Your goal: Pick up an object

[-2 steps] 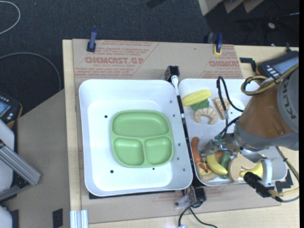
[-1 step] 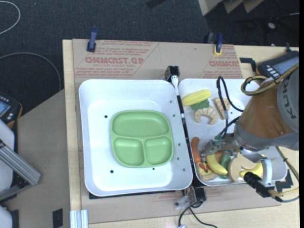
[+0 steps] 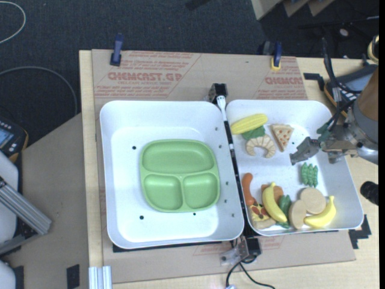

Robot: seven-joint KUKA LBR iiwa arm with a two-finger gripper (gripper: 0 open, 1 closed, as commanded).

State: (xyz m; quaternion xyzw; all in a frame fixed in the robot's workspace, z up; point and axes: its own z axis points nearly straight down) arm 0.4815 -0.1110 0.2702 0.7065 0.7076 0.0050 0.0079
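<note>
Your landmark is the green tray [image 3: 179, 174] in the left bin; every toy lies right of it. The gripper [image 3: 304, 151] hovers empty, fingers apart, just above the peas [image 3: 309, 174]. Drop straight, centre them, then close.

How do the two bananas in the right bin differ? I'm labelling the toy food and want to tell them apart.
The banana near the bin's middle lies nearly straight, running diagonally, with a green stem end showing; the banana at the lower right corner is strongly curved like a crescent and all yellow. The first rests against other pieces on both sides; the second wraps around a round tan piece. Both are yellow toy fruit in the right bin.
</note>
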